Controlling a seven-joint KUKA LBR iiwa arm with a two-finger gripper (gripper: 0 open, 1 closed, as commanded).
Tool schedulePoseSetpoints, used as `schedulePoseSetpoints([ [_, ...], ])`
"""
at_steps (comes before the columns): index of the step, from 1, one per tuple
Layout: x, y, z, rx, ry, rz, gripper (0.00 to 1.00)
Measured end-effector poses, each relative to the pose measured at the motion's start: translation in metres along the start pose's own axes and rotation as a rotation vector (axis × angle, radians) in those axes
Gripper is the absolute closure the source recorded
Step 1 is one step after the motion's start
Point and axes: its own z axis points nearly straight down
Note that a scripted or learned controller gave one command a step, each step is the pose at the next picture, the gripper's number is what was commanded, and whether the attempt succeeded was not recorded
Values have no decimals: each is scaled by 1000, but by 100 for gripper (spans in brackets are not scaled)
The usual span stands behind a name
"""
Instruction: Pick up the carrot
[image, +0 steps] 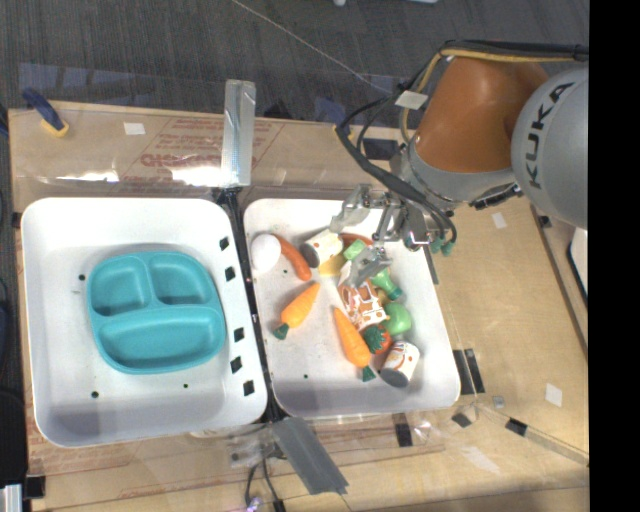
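Left bin (60, 400): teal tray (155, 310). Right bin (300, 395): carrots (299, 307), toy food.

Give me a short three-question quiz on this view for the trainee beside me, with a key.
1. True or false: the teal divided plate lies in the left bin.
2. Which bin does the pincer hang over: A, the left bin; B, the right bin; C, neither?
3. Fill in: beside the bin divider, a white egg lies next to an orange ____.

Key: 1 true. 2 B. 3 carrot; other orange carrots lie farther down the right bin.
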Motion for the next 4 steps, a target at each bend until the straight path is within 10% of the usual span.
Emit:
schedulePoseSetpoints([
  [1,17,21,151,-5,11,-152,0],
  [2,11,23,134,-1,-4,-160,100],
  [3,53,67,59,0,-8,-157,100],
  [4,31,15,-9,2,-5,-270,100],
])
